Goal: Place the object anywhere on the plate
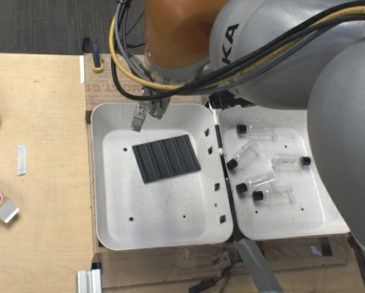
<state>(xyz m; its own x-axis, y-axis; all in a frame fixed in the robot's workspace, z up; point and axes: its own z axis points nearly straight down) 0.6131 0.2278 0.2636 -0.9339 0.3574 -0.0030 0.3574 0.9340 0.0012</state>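
Plate: dark, ribbed, in left bin.
Gripper: beyond plate's far corner; opening and load cannot be told.
Risk: releasing here drops beside plate.

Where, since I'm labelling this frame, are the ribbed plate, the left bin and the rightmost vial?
ribbed plate (166, 157): camera view, middle of its dark top.
left bin (96, 163): camera view, its left rim.
rightmost vial (305, 161): camera view, its black cap.

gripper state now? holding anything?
Gripper: cannot tell if open or closed; no held object visible. It hangs at the far rim of the bin with the black plate.
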